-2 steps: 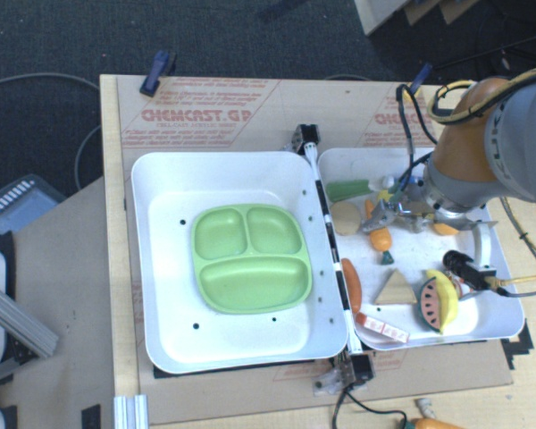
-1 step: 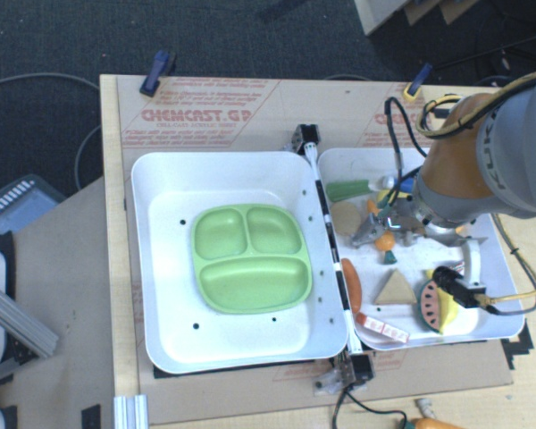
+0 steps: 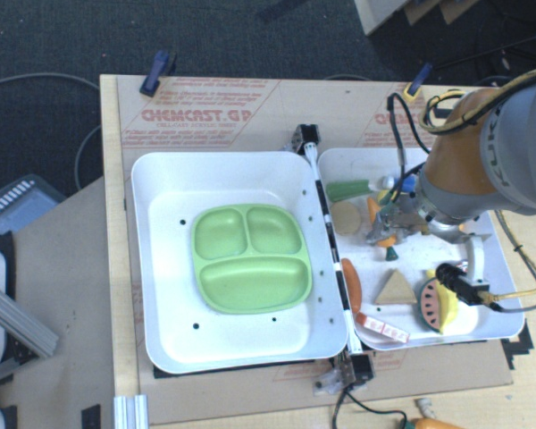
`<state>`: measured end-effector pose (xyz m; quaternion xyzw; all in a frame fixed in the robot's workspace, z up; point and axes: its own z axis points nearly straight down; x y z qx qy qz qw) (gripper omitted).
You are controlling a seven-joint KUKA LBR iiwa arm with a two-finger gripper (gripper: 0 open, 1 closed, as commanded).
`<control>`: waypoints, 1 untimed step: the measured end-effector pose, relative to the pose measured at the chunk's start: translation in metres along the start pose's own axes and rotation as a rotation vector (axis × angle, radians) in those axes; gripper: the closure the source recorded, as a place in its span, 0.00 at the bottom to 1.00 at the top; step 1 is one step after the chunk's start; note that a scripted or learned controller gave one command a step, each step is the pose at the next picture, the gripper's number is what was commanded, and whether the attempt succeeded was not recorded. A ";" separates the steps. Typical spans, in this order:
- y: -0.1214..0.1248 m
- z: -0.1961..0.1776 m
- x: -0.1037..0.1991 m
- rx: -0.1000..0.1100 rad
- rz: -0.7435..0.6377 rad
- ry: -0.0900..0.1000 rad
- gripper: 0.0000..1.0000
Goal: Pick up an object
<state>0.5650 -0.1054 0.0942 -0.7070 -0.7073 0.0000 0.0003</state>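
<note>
Toy food lies scattered in the right bin (image 3: 509, 329), and the gripper (image 3: 389, 226) hangs low among it; whether its fingers are spread or pinching anything cannot be told. Just beside it are a small orange carrot-like piece (image 3: 373, 207), a round tan piece (image 3: 346, 218) and a green block (image 3: 347, 189). Farther out lie a tan wedge (image 3: 396, 288), a red hot dog (image 3: 352, 283) and a watermelon slice (image 3: 431, 304). The left bin (image 3: 161, 239) holds a green divided plate (image 3: 251, 258).

Green plate (image 3: 250, 259) in left bin (image 3: 152, 239) — pincer (image 3: 386, 231) (arm above) over right bin (image 3: 500, 324).
</note>
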 end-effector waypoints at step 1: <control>-0.001 -0.091 0.064 -0.002 -0.001 0.000 1.00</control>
